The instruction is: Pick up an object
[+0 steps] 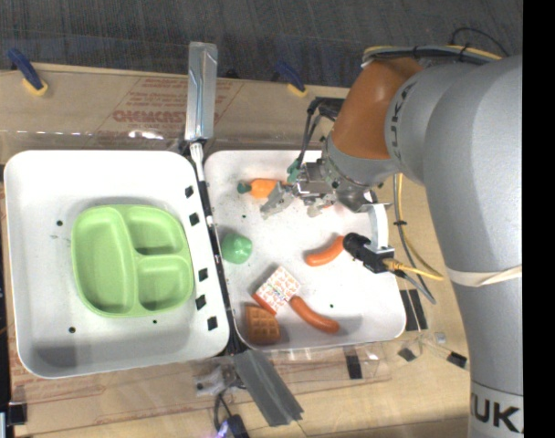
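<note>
My gripper (296, 202) hangs over the back of the right bin (387, 304), its two grey fingers (275, 202) spread open with only white bin floor showing between them. A small orange carrot with a green end (258, 188) lies just left of the left finger, close to it but not between the fingers. Further forward lie an orange sausage (323, 252), a green ball-like thing (236, 247), a red-and-white printed box (277, 288), a second sausage (314, 316) and a brown waffle piece (259, 324).
The left bin (31, 245) holds a light green divided plate (131, 260). A raised divider (207, 245) with black clips separates the bins. The grey arm and orange band (373, 108) reach over the right bin's back right corner.
</note>
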